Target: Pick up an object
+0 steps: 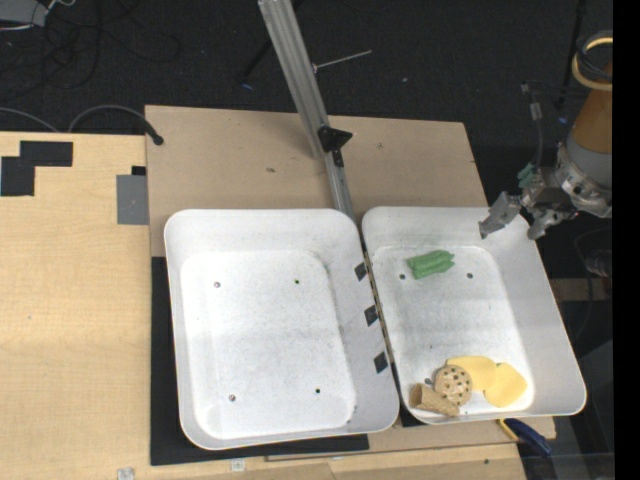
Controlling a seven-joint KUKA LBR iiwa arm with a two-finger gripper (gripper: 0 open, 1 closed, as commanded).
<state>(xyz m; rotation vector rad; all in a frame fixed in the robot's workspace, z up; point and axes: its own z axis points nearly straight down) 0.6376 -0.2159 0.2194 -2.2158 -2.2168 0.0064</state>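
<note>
Camera view, arm: the grey arm with its orange band comes in at the right edge, above the far right corner of the right bin.
Camera view, pincer: the pincer hangs over the far right rim of the right bin, its two fingers spread apart with nothing between them (released).
Camera view, green object: a small green object lies flat in the far part of the right bin, left of the pincer and apart from it.
Camera view, near corner: a round brown piece with dark dots rests beside a yellow object, with a small tan scrap touching the brown piece on its near left.
Camera view, left bin: the left bin stands just beside the right one, joined by dark clips along the shared edge.
Camera view, desk: a tan board carries both bins; a metal rail slants up from between them.
</note>
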